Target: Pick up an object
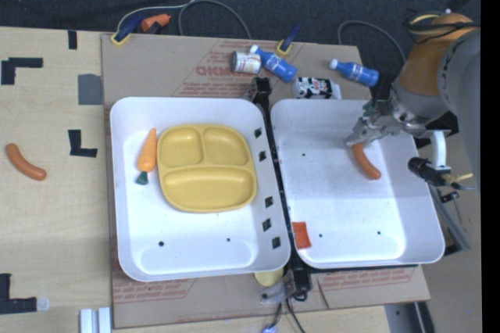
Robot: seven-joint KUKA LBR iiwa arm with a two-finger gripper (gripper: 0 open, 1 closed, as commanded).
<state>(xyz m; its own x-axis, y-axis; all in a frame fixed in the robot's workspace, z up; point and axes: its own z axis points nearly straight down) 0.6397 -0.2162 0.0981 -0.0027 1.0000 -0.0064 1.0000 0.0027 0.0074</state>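
Over the right bin (418, 241), gripper (364, 137) down at the far end of a toy sausage (366, 162) (touching or just above, cannot tell; grip state likewise unclear). In the left bin (125, 167): yellow divided plate (207, 167), toy carrot (147, 151) beside it.

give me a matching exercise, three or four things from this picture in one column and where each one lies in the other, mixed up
Things
1. yellow plastic divided plate
2. orange toy carrot
3. orange toy sausage beside the gripper
4. small orange-red block

Places
A. right bin, near its front left corner
B. left bin, middle
C. right bin, upper part
D. left bin, along the plate's left edge

Pairs: 1-B, 2-D, 3-C, 4-A
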